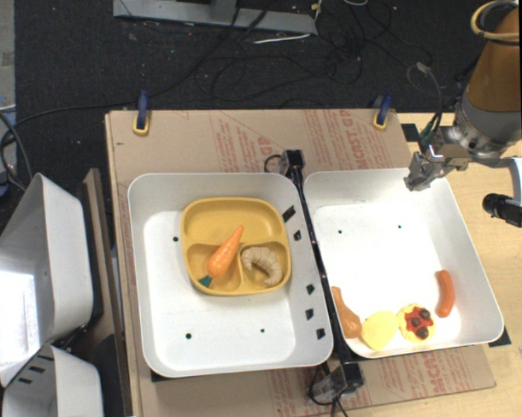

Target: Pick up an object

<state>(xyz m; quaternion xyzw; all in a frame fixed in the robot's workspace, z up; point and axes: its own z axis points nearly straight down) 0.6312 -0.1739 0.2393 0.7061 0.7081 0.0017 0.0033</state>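
From above, the grey gripper (420, 174) is hovering over the right white bin's (378, 242) far rim, fingers' state impossible to tell, while an orange plastic sausage (444, 293), a yellow disc (379, 329) and a red-topped toy (416, 321) are lying along its near edge.

2 shallow white bins: left bin (163, 335), right bin (391, 250). 1 yellow divided plate (197, 218), carrying 1 carrot (226, 252) and 1 shrimp (265, 265). In the right bin: 1 sausage (444, 292), 1 orange drumstick-like piece (345, 314), 1 pale yellow round piece (378, 329), 1 yellow-and-red tart-like piece (416, 321). 2 clamps (141, 113) on the board's far edge.
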